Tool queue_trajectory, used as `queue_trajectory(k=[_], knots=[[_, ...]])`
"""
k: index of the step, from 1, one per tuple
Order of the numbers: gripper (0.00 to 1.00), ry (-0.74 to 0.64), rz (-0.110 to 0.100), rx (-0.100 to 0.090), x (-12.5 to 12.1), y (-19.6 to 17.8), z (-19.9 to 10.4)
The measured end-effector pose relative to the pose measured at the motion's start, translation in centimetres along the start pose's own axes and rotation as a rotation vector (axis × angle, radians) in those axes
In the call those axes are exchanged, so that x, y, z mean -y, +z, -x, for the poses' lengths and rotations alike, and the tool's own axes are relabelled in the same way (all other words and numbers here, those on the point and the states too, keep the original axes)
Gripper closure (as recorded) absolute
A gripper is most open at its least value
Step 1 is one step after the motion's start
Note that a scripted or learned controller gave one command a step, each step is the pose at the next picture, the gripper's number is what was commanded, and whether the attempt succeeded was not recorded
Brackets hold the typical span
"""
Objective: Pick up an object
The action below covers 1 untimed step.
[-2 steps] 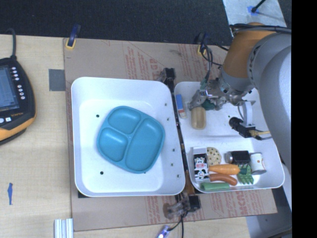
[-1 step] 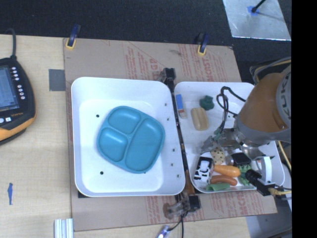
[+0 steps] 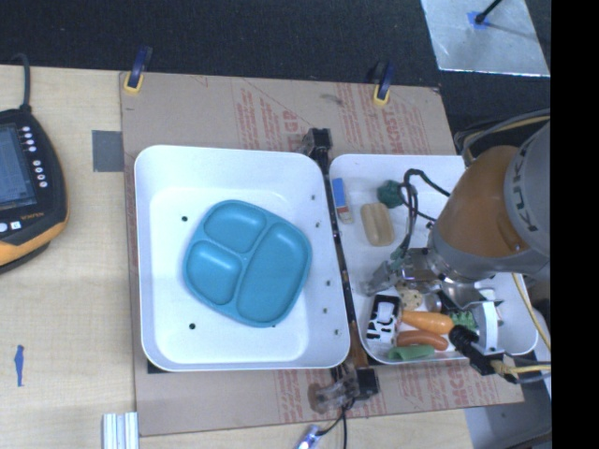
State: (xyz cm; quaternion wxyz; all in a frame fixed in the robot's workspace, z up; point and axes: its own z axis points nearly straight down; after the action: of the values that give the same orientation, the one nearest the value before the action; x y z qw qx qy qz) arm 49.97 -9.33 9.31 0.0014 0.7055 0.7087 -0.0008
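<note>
- The arm [image 3: 487, 218] reached in over the right-hand bin [image 3: 360, 171], its orange band and grey wrist bulking over the middle of that bin.
- The gripper [image 3: 416, 279] was down among the clutter, but the wrist hid most of it from where I stood; whether it was open or closed on anything, I could not tell.
- Just below the gripper lay an orange carrot-shaped toy [image 3: 426, 322], with a red piece [image 3: 419, 340] and something green [image 3: 412, 354] beyond it, and a black-and-white block [image 3: 382, 316] down and to its left.
- Up and to the left of the gripper sat a tan oblong object [image 3: 377, 224], with a dark green thing [image 3: 390, 193] further up and a small blue piece [image 3: 338, 193] against the bin's far-left wall.
- Well off to the gripper's left, the other bin [image 3: 154, 251] held a blue divided plate [image 3: 247, 262], untouched by the arm.
- As for progress, I judged the pick not yet done: nothing was seen lifted, every item appeared to rest on the bin floor, and a grasp and lift seemed still to come, probably on one of the pieces nearest the gripper.
</note>
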Motion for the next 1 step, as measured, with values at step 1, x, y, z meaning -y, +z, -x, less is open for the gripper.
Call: queue_trajectory(k=[1], knots=[[0.0, -0.001, -0.002, -0.002, -0.9, 0.02, 0.46]])
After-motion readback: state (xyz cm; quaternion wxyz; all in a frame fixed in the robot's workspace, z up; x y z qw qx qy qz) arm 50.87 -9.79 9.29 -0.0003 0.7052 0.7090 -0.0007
